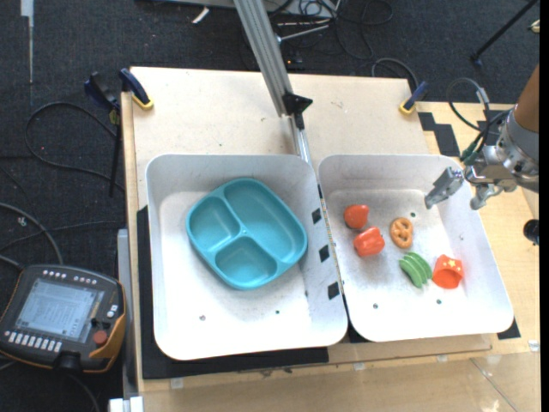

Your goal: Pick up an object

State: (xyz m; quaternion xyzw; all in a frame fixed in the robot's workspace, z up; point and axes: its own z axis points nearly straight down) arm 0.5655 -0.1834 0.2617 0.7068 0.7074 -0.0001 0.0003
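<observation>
The robot arm [525, 118] entered at the three o'clock edge. Its body was a rounded grey casing, with a tan-orange patch at its upper end. Below that sat a metallic silver wrist section of stacked, blocky parts, with dark cables looping around it toward twelve o'clock. The gripper [463, 189] at the end was grey metal, with two slim, pale grey fingers [443, 186], one thicker-looking than the other.
</observation>
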